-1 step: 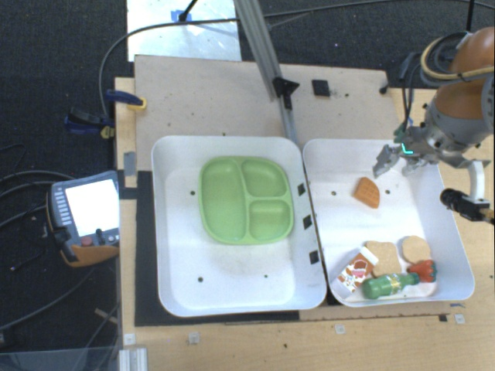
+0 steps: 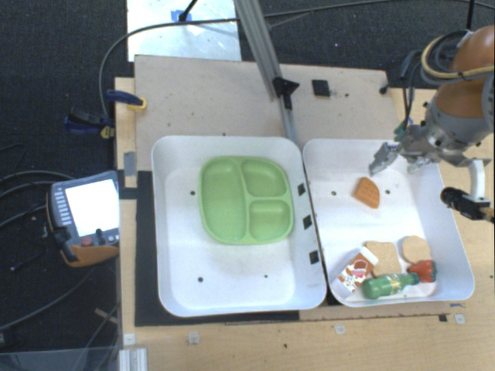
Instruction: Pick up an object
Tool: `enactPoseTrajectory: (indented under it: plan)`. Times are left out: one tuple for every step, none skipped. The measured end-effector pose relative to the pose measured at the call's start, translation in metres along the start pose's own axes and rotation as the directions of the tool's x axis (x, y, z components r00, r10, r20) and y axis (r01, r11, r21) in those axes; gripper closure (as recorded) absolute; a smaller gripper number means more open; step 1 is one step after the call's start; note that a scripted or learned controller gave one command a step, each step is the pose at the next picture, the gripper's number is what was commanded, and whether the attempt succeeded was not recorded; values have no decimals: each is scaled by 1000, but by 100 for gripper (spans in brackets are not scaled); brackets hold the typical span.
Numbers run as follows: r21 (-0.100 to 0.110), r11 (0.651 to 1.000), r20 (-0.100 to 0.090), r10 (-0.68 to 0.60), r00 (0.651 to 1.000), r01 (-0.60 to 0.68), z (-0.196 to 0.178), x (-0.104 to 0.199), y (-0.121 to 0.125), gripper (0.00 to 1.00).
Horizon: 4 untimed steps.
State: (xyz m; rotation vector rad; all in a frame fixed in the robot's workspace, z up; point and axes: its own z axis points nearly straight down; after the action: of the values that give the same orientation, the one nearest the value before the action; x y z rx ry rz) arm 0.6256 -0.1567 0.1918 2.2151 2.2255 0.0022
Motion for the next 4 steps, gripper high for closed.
enactPoseTrajectory:
  plan:
    - [4,1000,0,3,1000,-3,52,-9,5,0]
    - [3,1000,0,3,1000,-3,104,-8,5,0]
    - [-4,1000,1,2,1000,-2,89,-8,8,100]
    - [-5,1000,2,4,1000,-4,39,-15,3,100]
